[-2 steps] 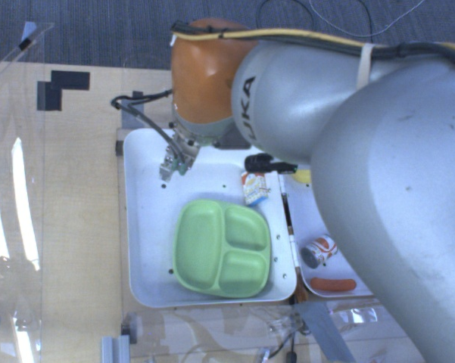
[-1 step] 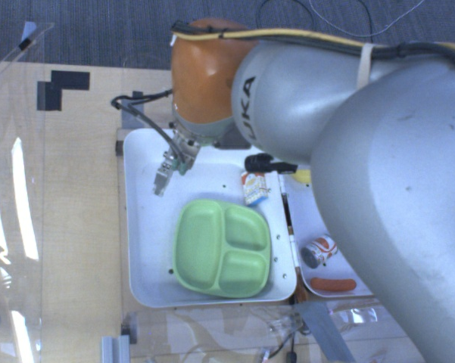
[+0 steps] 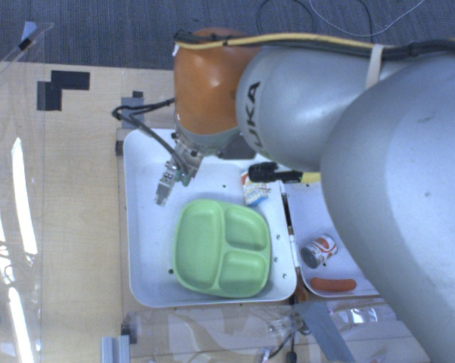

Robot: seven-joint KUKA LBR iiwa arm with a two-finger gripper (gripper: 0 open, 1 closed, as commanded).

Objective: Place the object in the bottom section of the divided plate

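A light green divided plate (image 3: 223,248) with three sections lies in the lower half of the left white bin (image 3: 140,233). My gripper (image 3: 165,187) hangs over the bare floor of this bin, just above and left of the plate's upper left corner. I see nothing held in it. A small white and red packet (image 3: 256,190) lies beside the plate's upper right edge, near the bin's right wall. The plate's sections hold nothing.
The right bin (image 3: 309,221) holds a red and white can (image 3: 319,249) on its side and a reddish sausage (image 3: 333,284) near its lower edge. The large grey arm covers most of that bin. A clear panel stands at the left of the bench.
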